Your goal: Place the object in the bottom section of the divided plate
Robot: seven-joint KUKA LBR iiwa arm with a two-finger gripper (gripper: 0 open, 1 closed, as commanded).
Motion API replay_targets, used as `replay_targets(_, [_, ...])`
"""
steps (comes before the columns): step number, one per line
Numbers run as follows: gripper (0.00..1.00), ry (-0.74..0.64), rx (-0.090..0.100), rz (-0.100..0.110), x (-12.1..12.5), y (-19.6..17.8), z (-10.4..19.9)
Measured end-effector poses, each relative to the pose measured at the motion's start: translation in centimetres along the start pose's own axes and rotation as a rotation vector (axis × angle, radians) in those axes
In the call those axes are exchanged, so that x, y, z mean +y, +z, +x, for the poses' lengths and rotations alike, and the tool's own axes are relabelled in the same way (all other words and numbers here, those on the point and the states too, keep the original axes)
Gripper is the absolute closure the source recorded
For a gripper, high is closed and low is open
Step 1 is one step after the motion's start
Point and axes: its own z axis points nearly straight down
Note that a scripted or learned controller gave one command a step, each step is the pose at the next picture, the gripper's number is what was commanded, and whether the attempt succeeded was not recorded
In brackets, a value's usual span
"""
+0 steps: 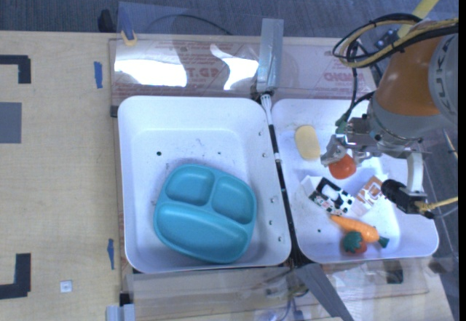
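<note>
I see a smooth, satin teal plastic divided plate point(206, 216) in the left glossy white plastic bin point(138, 167), a pale matt wooden desk point(54, 167), and shiny clear sheeting point(182, 68) behind.

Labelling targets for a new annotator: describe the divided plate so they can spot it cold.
Start at the left white bin of the two on the bench. The divided plate lies in its lower half, a rounded teal dish with two small sections along the top and one wide section below. The toy carrot and other small items all sit in the right white bin.
</note>
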Motion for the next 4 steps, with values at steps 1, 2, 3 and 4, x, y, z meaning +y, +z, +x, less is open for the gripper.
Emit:
replay_targets(1, [1.0,-0.025,0.001,0.002,-0.1,0.0,1.8])
replay_targets(2, [1.0,0.05,0.003,0.003,-1.4,0.0,10.6])
replay_targets(3, [1.0,-0.188,0.001,0.005,-5.0,1.5,19.3])
replay_targets(4, [1.0,0.154,0.0,0.0,-3.4,-1.3,18.8])
